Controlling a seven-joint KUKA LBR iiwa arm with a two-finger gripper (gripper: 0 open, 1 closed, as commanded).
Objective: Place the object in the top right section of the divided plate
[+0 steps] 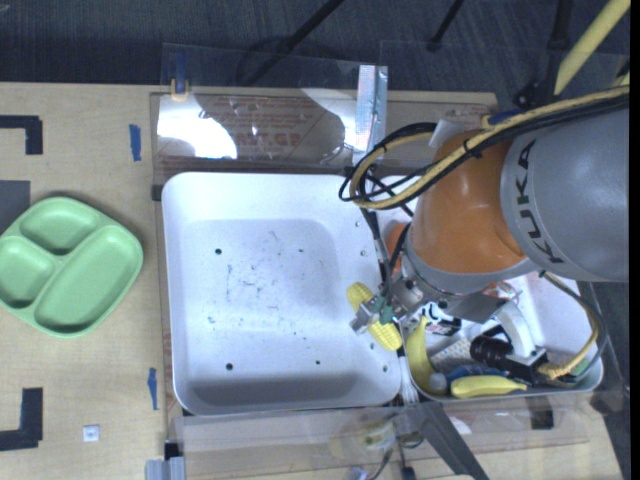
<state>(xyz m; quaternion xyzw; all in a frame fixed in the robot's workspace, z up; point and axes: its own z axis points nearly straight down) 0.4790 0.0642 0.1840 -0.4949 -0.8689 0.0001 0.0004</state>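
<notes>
Lower centre-right of the frame: we noted the gripper (375,313) over a small yellow plastic object (385,334), likely light, slippery; finger state unclear.

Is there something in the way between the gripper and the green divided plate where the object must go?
Nothing tall stands between them. The gripper hangs at the left bin's right rim, beside yellow items. The green divided plate lies on the bench left of that bin, so the path crosses the bin and its left wall.
</notes>
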